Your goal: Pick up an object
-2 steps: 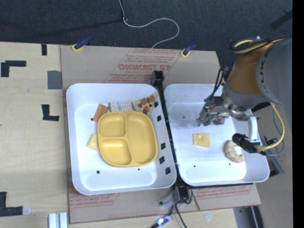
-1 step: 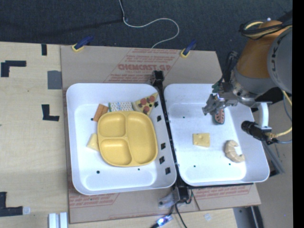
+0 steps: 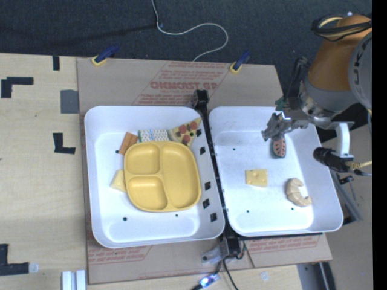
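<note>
In the right bin (image 3: pixel 326 216), the croissant (image 3: pixel 297 193) is lying nearest the front, and the yellow cheese slice (image 3: pixel 256 177) is sitting just beyond it. Farther back, the pincer (image 3: pixel 277 133) is hanging directly over a small reddish piece (image 3: pixel 279 147), whose long axis is running front to back. How wide the pincer is standing, I cannot tell.

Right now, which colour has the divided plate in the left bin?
Yellow: the divided plate is plain pale yellow, seen clearly in the camera view.

Grey arm (image 3: pixel 357 59) — orange band above wrist — dark metal jaws.
</note>
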Controlling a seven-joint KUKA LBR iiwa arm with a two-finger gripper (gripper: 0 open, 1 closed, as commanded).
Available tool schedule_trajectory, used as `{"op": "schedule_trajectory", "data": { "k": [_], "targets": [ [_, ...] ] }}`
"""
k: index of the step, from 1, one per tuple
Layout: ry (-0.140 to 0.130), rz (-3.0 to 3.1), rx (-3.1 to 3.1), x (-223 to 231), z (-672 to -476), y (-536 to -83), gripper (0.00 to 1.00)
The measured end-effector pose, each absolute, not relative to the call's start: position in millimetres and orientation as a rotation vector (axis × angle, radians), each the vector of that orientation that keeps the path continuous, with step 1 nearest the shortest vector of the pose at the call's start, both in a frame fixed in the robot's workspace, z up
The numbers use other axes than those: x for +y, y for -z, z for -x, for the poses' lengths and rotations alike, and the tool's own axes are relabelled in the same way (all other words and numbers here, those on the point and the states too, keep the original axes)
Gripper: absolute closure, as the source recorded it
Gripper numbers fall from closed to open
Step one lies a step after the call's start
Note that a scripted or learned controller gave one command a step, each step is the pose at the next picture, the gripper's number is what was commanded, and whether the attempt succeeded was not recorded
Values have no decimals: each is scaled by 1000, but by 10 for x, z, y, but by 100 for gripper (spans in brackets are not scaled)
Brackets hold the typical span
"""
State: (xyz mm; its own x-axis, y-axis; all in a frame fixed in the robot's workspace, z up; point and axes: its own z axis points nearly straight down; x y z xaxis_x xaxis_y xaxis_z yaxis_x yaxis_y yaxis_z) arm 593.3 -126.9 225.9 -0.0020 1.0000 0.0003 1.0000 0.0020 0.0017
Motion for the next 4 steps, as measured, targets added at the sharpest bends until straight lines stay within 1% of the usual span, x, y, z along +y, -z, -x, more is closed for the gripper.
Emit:
{"op": "schedule_trajectory", "data": {
  "k": [1,2,3,4],
  "targets": [
    [1,-2218,2228,-874,-5588,-2352,100],
    [5,-2221,2227,-422,-5225,-2342,100],
    [6,-2224,2224,-346,-5098,-2148,100],
    [1,-2221,2223,-431,-5093,-2295,100]
  ]
}}
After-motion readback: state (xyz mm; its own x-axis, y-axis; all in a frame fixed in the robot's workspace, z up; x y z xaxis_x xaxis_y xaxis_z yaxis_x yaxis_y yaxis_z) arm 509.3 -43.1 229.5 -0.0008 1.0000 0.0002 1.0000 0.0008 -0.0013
